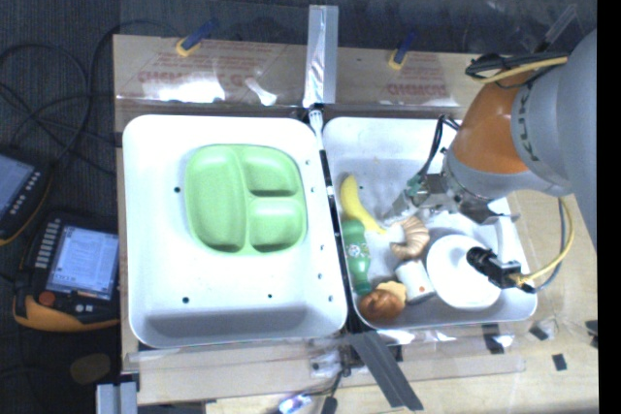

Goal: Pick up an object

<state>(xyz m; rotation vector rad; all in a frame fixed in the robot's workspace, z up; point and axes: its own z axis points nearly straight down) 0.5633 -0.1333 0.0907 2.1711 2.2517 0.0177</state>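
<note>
The right bin (388,136) holds several objects. A yellow banana (355,205) lies along its left wall, with a green bottle (358,257) just below it. A tan croissant-shaped pastry (413,238) sits at the middle, above a small white cup (416,279) and a brown bun (381,302). A round white dish (458,272) lies at the lower right. My gripper (419,203) hangs low over the bin, just above the pastry and right of the banana. The wrist hides how it stands.
The left bin (155,286) bears a green divided plate (245,197). The arm's grey body and orange band (490,136) cover the right bin's right side. A yellow cable (555,257) loops near the bin's right wall. Clear plastic sheeting lies behind both bins.
</note>
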